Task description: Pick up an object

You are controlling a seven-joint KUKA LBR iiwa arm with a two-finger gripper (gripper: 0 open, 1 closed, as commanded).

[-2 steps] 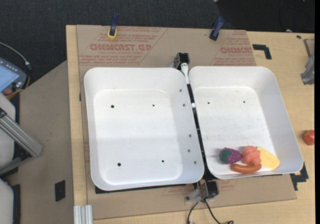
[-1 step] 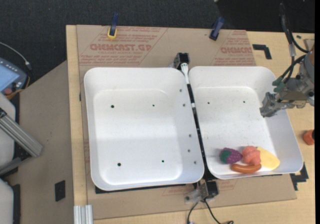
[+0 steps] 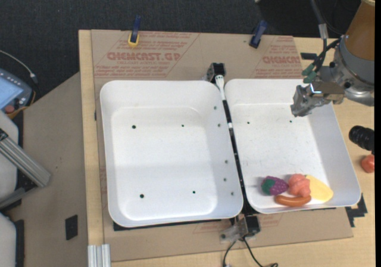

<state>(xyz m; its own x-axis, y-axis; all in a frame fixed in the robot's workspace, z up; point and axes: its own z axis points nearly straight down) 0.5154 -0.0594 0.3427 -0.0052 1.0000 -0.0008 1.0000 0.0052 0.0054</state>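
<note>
- Nearest you, at the front edge of the bench, a black clip (image 3: 247, 225) with trailing wires sits where the two bins meet.
- In the near right corner of the right bin (image 3: 268, 140) you have a tight cluster of toy foods, all touching or overlapping: a purple grape bunch (image 3: 274, 185) on the left, a pinkish-red lumpy piece (image 3: 299, 185) in the middle, a yellow piece (image 3: 322, 191) on the right, and an orange-red sausage (image 3: 292, 200) along the front.
- The sausage is the one with a clear long axis: it lies roughly left to right, parallel to the bin's near rim, slightly bowed. The yellow piece is partly covered by the pink one, so you cannot read its full shape.
- The left bin (image 3: 161, 146) shows small dark dots on its floor.
- Farther back, the gripper (image 3: 302, 106) hangs over the far right part of the right bin, well apart from the cluster. It is small and dark against the tray, so you cannot tell how its fingers stand, and nothing shows between them.
- The arm (image 3: 360, 51) is cut off at the right edge.
- Farthest, a yellow-and-blue clamp (image 3: 134, 33) and a blue clamp (image 3: 258, 33) pin the cardboard sheet (image 3: 178, 54).
</note>
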